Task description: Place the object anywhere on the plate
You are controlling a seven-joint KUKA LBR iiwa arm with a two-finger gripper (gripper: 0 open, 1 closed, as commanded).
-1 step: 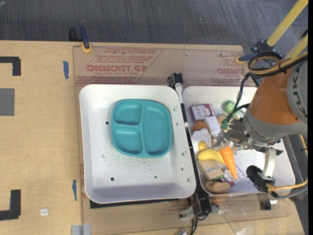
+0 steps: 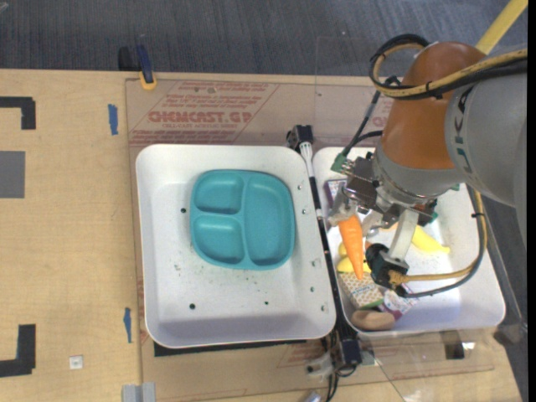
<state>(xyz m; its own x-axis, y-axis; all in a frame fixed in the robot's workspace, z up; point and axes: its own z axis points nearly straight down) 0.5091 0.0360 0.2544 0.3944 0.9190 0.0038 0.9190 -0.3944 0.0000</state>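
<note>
1. Camera view, left of the bins' shared wall: teal plate (image 2: pixel 244 219) sits mid-bin (image 2: pixel 159 291), bare white floor all round.
2. Right of that wall: gripper (image 2: pixel 366 224) hangs low; carrot (image 2: pixel 353 245) lies against the wall.
3. Finger spread cannot be made out; arm (image 2: pixel 435 115) hides much of the clutter.

Smooth teal plastic plate (image 2: pixel 244 219) in a speckled white bin (image 2: pixel 159 249).

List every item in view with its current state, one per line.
Teal plate: flat in the left bin, nothing on it.
Left bin: holds the plate.
Carrot: in the right bin, below the wrist, not on the plate.
Yellow item: lying in the right bin.
Right bin: cluttered with small items.
</note>
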